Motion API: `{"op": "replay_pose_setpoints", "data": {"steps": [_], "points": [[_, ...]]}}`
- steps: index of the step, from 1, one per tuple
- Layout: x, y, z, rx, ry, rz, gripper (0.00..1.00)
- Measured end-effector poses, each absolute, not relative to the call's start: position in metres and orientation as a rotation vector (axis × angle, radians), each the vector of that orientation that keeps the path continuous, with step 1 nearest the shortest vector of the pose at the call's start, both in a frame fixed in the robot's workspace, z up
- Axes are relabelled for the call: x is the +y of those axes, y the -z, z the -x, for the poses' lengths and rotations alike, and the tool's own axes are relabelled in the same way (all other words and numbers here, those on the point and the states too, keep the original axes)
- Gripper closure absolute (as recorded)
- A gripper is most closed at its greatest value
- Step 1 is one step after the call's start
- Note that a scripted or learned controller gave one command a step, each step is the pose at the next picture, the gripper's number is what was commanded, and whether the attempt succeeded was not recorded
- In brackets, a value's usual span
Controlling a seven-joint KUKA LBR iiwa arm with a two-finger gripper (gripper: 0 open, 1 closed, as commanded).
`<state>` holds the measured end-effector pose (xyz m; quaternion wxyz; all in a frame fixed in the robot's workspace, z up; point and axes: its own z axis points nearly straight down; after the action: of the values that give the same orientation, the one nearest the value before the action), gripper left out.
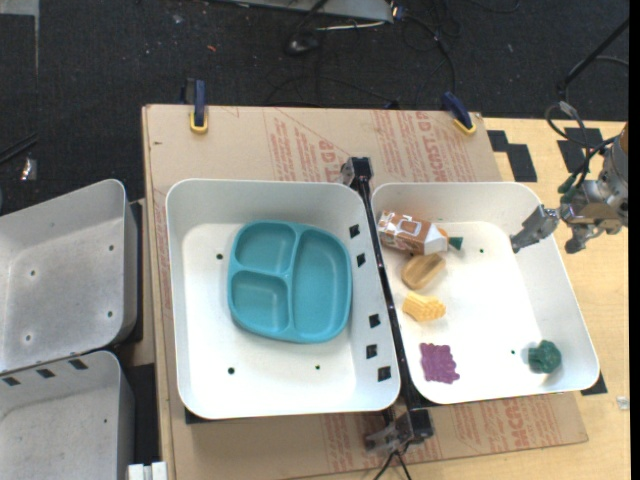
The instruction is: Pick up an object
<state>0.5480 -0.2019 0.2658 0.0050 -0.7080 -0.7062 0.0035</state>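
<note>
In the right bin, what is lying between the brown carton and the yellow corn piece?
In the camera view, a tan bread-like piece lies between the carton above and the corn below, all near the left side of the right bin.

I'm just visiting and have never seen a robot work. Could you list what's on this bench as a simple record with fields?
left bin: holds a teal divided plate
right bin: holds five small items
near the divider: brown and white carton, tan bread-like piece, yellow corn piece
front of right bin: purple grape cluster, dark green lump
gripper: at the right bin's right rim, nothing visibly between its jaws
</note>
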Motion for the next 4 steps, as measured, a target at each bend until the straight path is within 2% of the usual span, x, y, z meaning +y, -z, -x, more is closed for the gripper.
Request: {"op": "replay_pose_setpoints", "data": {"steps": [1, 2, 4], "points": [[-0.201, -0.273, -0.550, -2.223, -0.001, 2.220, 0.00], [-0.200, -0.213, -0.542, -2.218, -0.004, 2.220, 0.00], [-0.209, -0.106, -0.556, -2.220, -0.001, 2.222, 0.00]]}}
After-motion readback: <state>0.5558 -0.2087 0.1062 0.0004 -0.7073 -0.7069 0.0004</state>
